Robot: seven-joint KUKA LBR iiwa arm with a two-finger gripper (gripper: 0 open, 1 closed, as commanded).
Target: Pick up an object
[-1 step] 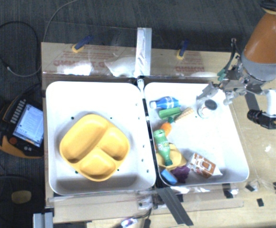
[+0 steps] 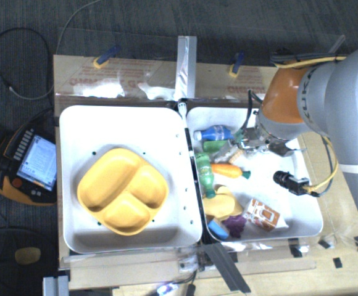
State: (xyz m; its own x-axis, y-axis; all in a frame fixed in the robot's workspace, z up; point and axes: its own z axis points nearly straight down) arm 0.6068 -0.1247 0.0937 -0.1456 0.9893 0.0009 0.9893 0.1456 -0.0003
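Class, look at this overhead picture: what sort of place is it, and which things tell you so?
Most likely a robotics lab bench. A grey and orange arm reaches over two white bins, one full of toy food, with a control pendant and cables on the floor.

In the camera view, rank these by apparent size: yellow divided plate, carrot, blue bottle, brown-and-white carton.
1. yellow divided plate, by far the largest
2. brown-and-white carton
3. carrot and blue bottle: these look alike, and the bottle is partly hidden by neighbouring items, so I won't rank them.
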